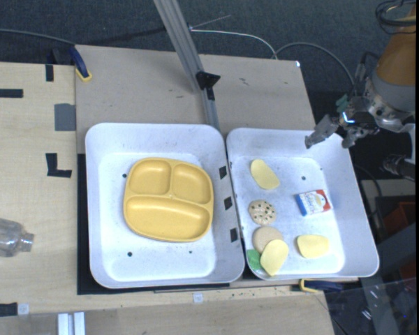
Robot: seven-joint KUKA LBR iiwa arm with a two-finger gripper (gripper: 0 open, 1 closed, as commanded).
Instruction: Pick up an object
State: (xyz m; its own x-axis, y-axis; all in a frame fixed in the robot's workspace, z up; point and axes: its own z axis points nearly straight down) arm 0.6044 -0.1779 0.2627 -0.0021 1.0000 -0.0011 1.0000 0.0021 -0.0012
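While the gripper (332, 132) hovers apart, the carton (313, 202) lies crosswise.

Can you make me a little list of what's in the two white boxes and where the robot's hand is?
left bin: one yellow plate with three compartments
right bin: small food toys
top of right bin: yellow chip
middle: cookie with dark spots
right of cookie: small red, white and blue carton
bottom: beige round piece, yellow piece overlapping it, green bit, another yellow piece
gripper: over the right bin's top right corner, holding nothing
outside the bins: clear bottle lying on the bench at far left
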